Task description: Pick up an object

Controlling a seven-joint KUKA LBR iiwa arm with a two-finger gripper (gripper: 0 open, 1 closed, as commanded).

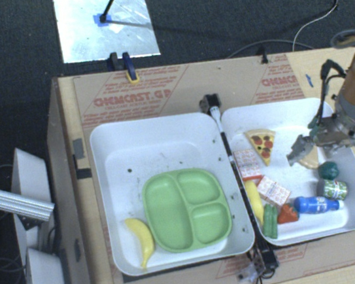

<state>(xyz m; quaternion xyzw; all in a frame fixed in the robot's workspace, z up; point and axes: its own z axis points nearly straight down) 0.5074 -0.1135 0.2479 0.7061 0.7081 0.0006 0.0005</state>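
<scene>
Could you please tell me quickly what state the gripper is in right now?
Gripper: over the right bin, beside the pizza slice; whether it is open, closed or holding anything cannot be told.

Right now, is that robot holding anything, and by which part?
Cannot be told: the end effector hovers over the right bin, and nothing visibly sits in it.

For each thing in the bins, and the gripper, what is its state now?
Gripper: above the right bin, holding nothing visible.
Green plate: flat in the left bin, compartments bare.
Left banana: lying beside the plate.
Pizza slice: lying flat.
Blue bottle: on its side.
Green can: on its side.
</scene>
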